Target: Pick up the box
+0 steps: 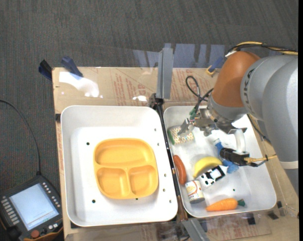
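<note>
yellow banana, one carrot, one box beside hand, hand's grip unclear

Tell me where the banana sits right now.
In the camera view the banana lies in the right bin, near its middle, just above the black-and-white box and right of the sausage.

yellow divided tray in left bin, banana, carrot, sausage
</note>
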Controlling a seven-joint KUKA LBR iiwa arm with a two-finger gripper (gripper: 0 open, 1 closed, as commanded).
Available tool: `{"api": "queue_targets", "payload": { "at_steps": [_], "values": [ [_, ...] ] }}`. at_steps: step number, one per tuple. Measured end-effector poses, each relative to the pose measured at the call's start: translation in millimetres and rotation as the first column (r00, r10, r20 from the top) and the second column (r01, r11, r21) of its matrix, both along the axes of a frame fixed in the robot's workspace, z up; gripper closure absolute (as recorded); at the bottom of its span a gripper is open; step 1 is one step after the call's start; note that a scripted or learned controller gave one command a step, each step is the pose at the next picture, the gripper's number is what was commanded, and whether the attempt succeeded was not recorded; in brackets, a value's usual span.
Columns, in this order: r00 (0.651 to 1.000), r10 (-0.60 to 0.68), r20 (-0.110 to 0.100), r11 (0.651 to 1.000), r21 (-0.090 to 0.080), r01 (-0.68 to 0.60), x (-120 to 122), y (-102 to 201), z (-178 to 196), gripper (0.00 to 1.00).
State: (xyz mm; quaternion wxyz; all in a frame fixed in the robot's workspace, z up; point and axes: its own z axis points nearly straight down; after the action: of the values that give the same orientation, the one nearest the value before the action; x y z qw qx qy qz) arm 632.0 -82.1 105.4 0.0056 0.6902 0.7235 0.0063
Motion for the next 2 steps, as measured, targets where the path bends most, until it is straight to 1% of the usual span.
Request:
{"api": "queue_targets", "payload": {
  "at_steps": [1,2],
  "values": [
    [0.996,0.084,-0.005,0.996,-0.003,-0.084,-1.0,0.6,-10.1,0.00],
    [0.986,0.165,-0.008,0.986,-0.002,-0.165,16.0,-0.2,-10.9,0.00]
  ]
}}
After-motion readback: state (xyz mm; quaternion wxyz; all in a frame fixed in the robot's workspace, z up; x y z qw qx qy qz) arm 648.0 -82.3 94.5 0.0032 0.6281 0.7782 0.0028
